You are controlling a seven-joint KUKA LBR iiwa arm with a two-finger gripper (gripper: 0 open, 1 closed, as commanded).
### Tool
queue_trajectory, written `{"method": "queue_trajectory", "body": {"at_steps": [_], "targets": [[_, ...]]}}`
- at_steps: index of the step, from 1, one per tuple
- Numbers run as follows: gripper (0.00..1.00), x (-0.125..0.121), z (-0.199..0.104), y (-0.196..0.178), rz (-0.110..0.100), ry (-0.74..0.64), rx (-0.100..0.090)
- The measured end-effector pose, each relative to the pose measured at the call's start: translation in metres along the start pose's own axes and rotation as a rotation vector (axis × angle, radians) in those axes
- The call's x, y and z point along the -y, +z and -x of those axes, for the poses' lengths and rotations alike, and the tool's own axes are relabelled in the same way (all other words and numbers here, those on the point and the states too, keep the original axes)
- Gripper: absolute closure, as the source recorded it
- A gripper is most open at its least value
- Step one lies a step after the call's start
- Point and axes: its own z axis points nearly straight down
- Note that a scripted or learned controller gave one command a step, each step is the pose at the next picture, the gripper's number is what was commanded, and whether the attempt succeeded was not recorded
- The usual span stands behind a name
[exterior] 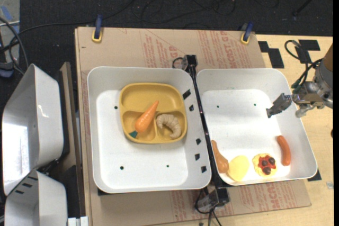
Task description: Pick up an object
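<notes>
- Over the right bin (pixel 249 82), near its right wall, hangs the claw (pixel 283 104), reaching in from the right; one dark finger (pixel 276 107) shows, angled down and to the left, but whether the claw is released or clenched I cannot tell from this slant. Nothing is seen between its tips.
- Nearest candidate to lift is the sausage (pixel 285 150), an orange-red piece lying on the bin floor toward the front edge of the bin from the claw and close to the right wall. Its long axis runs roughly front to back, tilted slightly, so a grip across its narrow width looks the sensible one, in my judgement.
- Along the right bin's front edge also lie a small pizza-like round (pixel 265 164) with dark and red toppings, a pale yellow round piece (pixel 238 167) just beside it, and an orange spoon-shaped piece (pixel 219 157) by the divider between the bins.
- The left bin (pixel 106 166) holds a yellow divided plate (pixel 151 93); a carrot (pixel 146 117) lies slanted across its compartments, and a pale shrimp (pixel 169 124) sits in the lower right compartment.
- Both bins rest side by side on the desk (pixel 159 45), well apart from the clamps at its far edge.
- The pick looks not yet begun: every object lies on a bin floor or on the plate.
</notes>
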Motion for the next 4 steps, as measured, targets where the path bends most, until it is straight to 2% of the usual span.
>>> {"method": "queue_trajectory", "body": {"at_steps": [1, 3, 4], "targets": [[0.0, -0.002, -0.001, -0.006, 0.011, -0.003, 0.003], [0.0, -0.003, 0.005, 0.081, 0.007, 0.0, 0.002], [0.0, 0.005, 0.002, 0.141, 0.005, -0.001, 0.0]]}}
